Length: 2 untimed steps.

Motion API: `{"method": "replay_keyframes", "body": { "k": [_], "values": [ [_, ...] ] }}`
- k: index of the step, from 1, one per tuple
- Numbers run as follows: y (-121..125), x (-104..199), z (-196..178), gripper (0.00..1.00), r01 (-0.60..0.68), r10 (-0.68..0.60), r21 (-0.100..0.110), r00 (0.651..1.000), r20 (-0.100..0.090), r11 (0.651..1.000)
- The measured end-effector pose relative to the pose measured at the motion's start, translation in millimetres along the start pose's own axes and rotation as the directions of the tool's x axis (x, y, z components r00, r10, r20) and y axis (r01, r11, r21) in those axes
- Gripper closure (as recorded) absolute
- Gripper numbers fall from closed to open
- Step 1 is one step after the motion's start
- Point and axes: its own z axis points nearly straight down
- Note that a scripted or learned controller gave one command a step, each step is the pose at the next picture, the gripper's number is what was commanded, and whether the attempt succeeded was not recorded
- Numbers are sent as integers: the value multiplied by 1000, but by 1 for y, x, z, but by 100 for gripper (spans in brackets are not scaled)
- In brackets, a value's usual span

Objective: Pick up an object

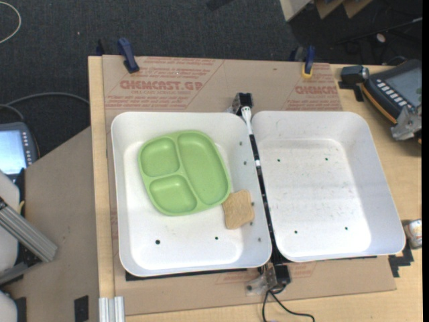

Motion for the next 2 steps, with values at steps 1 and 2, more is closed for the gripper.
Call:
{"method": "replay_keyframes", "body": {
  "k": [1, 2],
  "values": [
    [66, -4, -221, 100, 6, -6, -19, 1000, 6, 1000],
    [-4, -1, -130, 100, 0, 0, 12, 1000, -8, 1000]
  ]
}}
